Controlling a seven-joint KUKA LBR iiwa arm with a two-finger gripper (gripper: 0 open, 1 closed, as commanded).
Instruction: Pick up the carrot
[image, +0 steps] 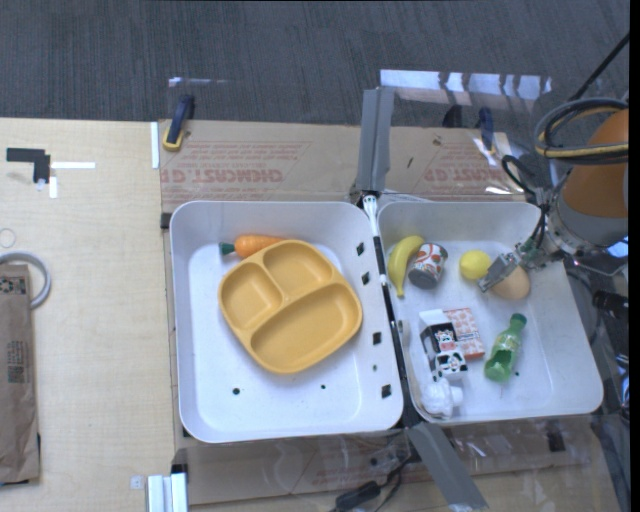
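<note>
The small orange carrot (256, 243) lies by the left white bin's (200, 330) far edge; the end effector's (503, 270) opening cannot be told.

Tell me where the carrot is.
The carrot lies in the left bin, near its far edge, touching the yellow divided plate.

carrot (256, 243) partly behind plate (290, 305)

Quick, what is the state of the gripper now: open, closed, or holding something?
Gripper: cannot be told; it sits in the right bin beside a tan ball, far from the carrot in the left bin.
</note>
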